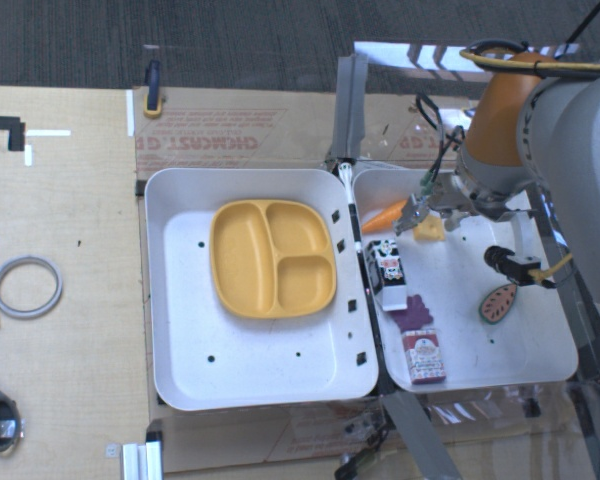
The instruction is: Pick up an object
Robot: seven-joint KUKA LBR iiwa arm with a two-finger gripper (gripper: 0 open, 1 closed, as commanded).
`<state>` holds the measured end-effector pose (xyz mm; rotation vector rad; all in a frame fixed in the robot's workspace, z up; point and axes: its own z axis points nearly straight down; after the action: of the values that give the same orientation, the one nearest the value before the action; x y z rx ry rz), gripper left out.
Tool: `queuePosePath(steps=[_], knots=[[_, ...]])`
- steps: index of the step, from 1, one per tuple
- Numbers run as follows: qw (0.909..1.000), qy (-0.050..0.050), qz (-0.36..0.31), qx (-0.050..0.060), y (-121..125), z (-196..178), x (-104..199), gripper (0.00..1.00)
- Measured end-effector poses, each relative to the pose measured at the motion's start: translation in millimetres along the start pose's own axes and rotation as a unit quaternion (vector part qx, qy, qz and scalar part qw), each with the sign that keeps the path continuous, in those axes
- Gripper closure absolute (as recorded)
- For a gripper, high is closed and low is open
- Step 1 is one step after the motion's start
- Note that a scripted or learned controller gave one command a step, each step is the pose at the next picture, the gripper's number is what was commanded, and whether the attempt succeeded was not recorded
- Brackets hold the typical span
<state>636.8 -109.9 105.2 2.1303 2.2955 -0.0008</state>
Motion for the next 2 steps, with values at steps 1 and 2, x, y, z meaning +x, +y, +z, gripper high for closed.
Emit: queuePosePath(steps=[1,2], knots=[[1.0,-0.001,-0.002,0.0,0.5,-9.5,-0.1,1.0],[1.0,-0.002,-0.003,0.0,1.0,-18.8,-0.3,1.0]])
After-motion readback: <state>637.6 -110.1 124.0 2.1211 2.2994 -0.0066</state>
